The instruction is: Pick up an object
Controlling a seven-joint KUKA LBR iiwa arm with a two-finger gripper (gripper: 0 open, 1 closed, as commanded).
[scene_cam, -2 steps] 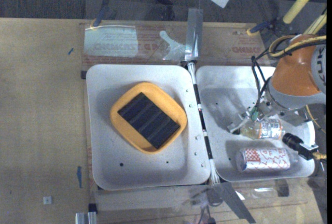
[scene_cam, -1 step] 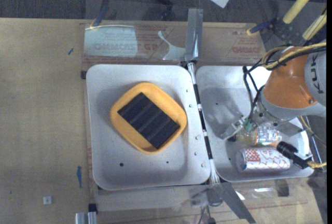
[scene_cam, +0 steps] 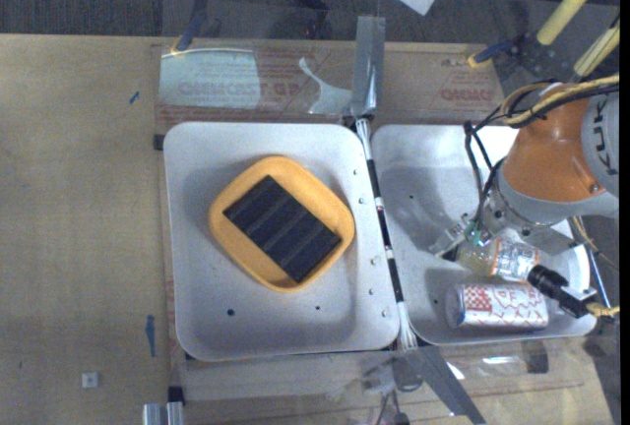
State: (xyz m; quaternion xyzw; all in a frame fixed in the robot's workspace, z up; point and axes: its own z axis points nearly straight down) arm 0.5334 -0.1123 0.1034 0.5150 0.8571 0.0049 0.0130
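Gripper [scene_cam: 479, 238] low in right bin [scene_cam: 423, 177], grip state can't tell; can [scene_cam: 500, 306] lies just below-right of it, long axis approx. left-right w/ bottle [scene_cam: 512, 263] between.

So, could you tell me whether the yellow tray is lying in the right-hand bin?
No, the yellow tray lies in the left bin.
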